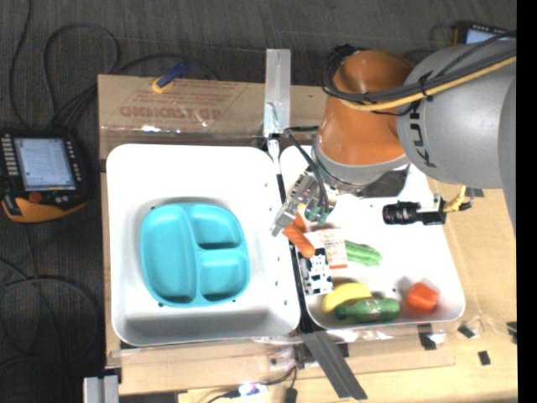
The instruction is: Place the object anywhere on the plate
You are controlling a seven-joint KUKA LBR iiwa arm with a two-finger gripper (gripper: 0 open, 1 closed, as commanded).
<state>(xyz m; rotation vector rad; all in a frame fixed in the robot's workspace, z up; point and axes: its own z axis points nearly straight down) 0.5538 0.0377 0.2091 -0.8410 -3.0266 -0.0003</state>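
End effector (295, 210) at right bin's (449, 263) left rim

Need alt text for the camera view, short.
A grey robot arm with an orange band reaches from the right, its pincer at the right bin's left edge, just above an orange carrot. More toy food lies in that bin: a banana, a cucumber, a tomato. The left bin holds a blue divided plate.

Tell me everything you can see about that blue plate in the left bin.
The blue plate is a turquoise tray with rounded corners, seemingly smooth plastic, moulded into three compartments: one long one on its left, two smaller ones on its right. It lies flat in the left white bin, slightly turned, nothing resting on it. The tool is over the other bin, apart from it.
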